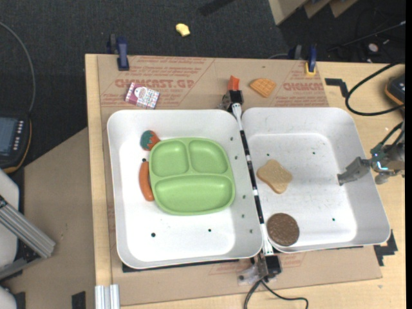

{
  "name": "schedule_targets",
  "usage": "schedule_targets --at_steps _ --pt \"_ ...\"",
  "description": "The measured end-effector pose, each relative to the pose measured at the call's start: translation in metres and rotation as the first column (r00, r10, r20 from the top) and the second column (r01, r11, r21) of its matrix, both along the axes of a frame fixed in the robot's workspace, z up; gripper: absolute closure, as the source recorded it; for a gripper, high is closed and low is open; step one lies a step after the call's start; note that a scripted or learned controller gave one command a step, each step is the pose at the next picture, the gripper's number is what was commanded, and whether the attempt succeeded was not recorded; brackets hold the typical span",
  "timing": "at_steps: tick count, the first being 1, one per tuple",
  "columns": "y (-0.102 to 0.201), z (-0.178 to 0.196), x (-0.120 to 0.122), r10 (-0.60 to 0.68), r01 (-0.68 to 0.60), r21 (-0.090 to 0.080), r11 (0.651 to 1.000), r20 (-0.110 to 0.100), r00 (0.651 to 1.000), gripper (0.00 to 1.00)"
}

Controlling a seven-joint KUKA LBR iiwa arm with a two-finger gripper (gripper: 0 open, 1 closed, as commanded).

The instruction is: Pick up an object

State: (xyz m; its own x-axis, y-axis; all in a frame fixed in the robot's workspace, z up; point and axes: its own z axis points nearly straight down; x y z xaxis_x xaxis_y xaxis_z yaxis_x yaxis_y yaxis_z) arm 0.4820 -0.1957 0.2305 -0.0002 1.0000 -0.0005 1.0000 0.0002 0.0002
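The bread slice point(274, 176) appears light and soft; grasp across its narrow sides; gripper point(360, 170) state cannot be determined.

Two white bins and my little fingers on the right

My gripper point(353, 170) pokes in over the right bin point(315, 124), near its right wall. A slice of toast point(274, 175) and a brown round cookie point(282, 228) lie in that bin, apart from me. In the left bin point(129, 224) sits a green tray point(190, 175) (three parts), with an orange sausage point(146, 180) touching its left side.
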Motion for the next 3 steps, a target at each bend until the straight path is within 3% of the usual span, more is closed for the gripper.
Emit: schedule_targets --at_steps 1,2,3 --pt "0.107 -0.079 0.025 0.011 -0.011 0.008 1.0 -0.008 1.0 0.0" --pt "0.072 -0.148 0.063 -0.003 0.003 0.002 1.0 0.001 1.0 0.0" --pt "0.095 -0.143 0.1 0.003 -0.003 -0.001 1.0 0.007 1.0 0.0"
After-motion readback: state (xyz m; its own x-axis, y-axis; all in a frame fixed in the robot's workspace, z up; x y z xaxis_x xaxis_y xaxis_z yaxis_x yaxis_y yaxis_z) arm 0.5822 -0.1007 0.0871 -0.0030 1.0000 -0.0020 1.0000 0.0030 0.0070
